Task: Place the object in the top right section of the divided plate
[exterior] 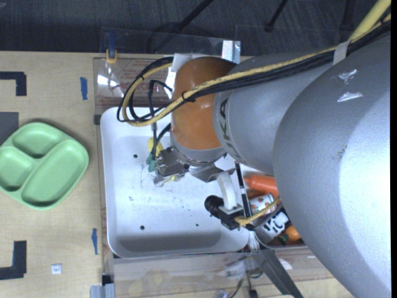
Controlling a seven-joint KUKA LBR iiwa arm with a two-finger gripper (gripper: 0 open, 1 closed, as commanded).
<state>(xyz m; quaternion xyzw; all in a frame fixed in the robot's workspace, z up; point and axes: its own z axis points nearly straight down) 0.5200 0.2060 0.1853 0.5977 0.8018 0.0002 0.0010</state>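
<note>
The gripper (162, 169) hangs low over the white bin (124, 228), but I cannot tell how it is set or if it holds anything. Orange objects (263, 184) lie under the arm (298, 123), near the bin's right wall. I judge the picking step is still in hand. The green plate (40, 164) waits well apart, left on open bench (56, 92); the carry must cross the bin's left rim.

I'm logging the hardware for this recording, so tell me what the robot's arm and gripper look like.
The arm is bulky, rounded and matte grey, with a glossy orange band above the wrist. Yellow and black cables run along it and loop off to one side. The gripper is a small metal assembly with green and yellow bits at its edge, and a black fitting juts out nearby.
</note>
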